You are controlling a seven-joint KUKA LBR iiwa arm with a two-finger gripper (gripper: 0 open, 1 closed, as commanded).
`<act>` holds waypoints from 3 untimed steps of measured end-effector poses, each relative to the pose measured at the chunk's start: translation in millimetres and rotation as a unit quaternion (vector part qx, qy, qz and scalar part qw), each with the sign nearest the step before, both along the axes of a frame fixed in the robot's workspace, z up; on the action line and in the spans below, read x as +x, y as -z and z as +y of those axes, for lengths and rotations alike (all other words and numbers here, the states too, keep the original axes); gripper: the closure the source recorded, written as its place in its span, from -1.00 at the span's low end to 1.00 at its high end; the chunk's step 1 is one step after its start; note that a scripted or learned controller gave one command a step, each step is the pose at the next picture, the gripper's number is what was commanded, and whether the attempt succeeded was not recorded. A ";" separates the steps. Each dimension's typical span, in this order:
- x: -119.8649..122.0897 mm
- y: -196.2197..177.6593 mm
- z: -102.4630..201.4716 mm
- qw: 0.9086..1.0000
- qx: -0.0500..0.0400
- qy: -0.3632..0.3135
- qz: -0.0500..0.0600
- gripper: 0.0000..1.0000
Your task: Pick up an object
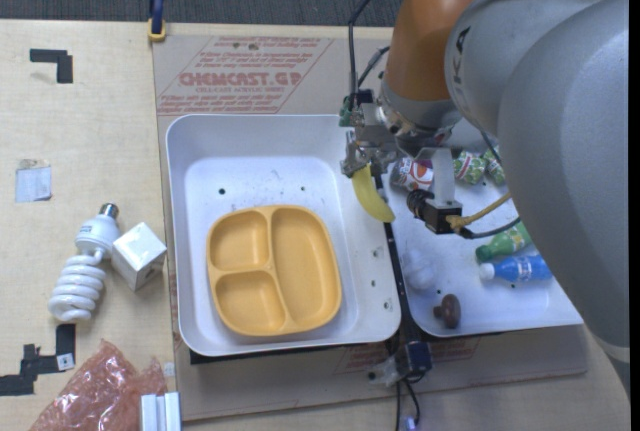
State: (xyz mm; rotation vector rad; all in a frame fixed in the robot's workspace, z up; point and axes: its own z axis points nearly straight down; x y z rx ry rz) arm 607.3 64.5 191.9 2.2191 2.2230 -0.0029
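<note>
Mesh of red netting [105,381] lay at the worktop's [80,149] near left edge, with a spiral bulb [84,271] and small white cube [139,255] beyond. Farther in, the left bin [190,149] carried a yellow 3-part plate [272,269]. Over the divide between the 2 bins, the pincer [362,164] gripped a banana [372,198] hanging from its fingers. The right bin [520,314] held bottles [513,257].
</note>
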 end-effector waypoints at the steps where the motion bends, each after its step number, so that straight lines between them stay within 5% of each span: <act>1: -32.1 -27.9 33.7 1.000 0.000 0.000 0.000 1.00; 2: -18.0 -23.0 83.3 1.000 0.000 0.000 0.000 1.00; 3: -105.5 -38.8 77.6 1.000 0.000 0.002 0.000 1.00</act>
